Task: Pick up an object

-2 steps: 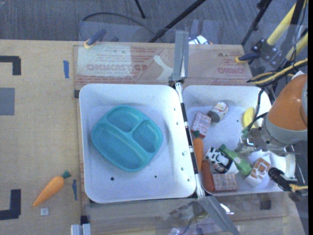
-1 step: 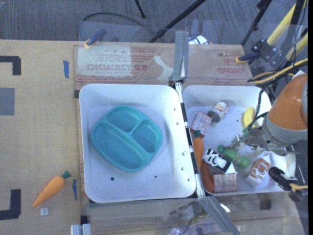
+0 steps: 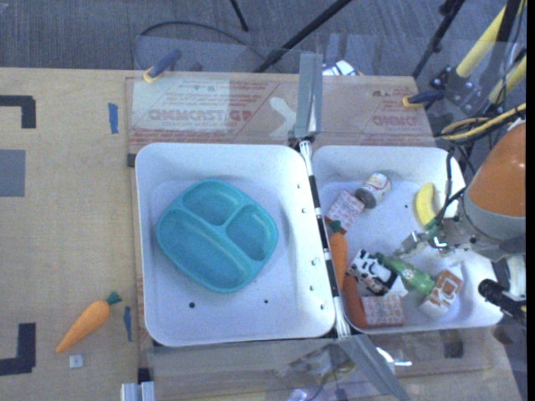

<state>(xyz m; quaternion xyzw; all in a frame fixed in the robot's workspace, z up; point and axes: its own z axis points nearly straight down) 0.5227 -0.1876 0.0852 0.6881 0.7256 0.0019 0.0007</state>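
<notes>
The right bin (image 3: 393,217) holds several small objects. A tin can (image 3: 374,188) and a pink-and-white packet (image 3: 345,209) lie at its back, with a yellow banana (image 3: 427,203) to their right. An orange carrot (image 3: 338,253) lies along the left wall. Beside it are a black-and-white cow-patterned item (image 3: 366,270), a green bottle (image 3: 411,276), a small white carton (image 3: 443,291) and a red-and-white box (image 3: 383,310). My gripper (image 3: 424,242) hangs in the right half of this bin, just behind the green bottle and in front of the banana. Nothing shows held in it.
The left bin (image 3: 167,170) holds a teal divided plate (image 3: 217,234). A second toy carrot (image 3: 84,324) lies on the wooden bench left of the bins. A metal divider (image 3: 306,98) runs between the bins at the back. Yellow cables and stand legs sit at the upper right.
</notes>
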